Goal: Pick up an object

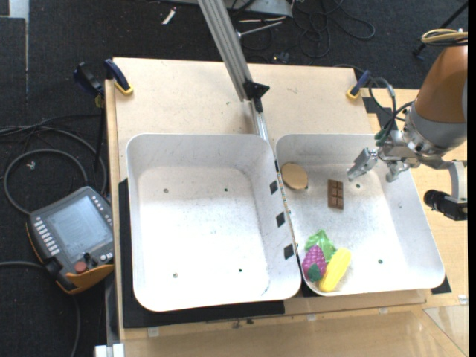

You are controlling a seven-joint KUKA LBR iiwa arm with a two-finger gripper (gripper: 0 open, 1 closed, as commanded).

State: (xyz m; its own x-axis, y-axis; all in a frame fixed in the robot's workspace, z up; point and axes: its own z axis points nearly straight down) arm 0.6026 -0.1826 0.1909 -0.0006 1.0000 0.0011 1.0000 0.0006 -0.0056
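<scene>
The right bin (416, 222) holds a round tan bun-like piece (294, 175) near its left wall and a small brown chocolate bar (336, 194) beside it. At the bin's front left corner lie a yellow corn cob (335, 268), purple grapes (314, 258) and a green leafy piece (321, 240), all bunched together. My gripper (376, 169) hangs over the back right part of this bin, to the right of the chocolate bar. Its two fingers are spread and it is open, with nothing between them.
The left bin (149, 143) stands next to the right one, the two sharing a raised divider (281, 207). A slanted metal pole (223, 36) crosses the back of the bench. Clamps (119, 76) sit at the back corners. A teach pendant (71, 236) lies on the floor at left.
</scene>
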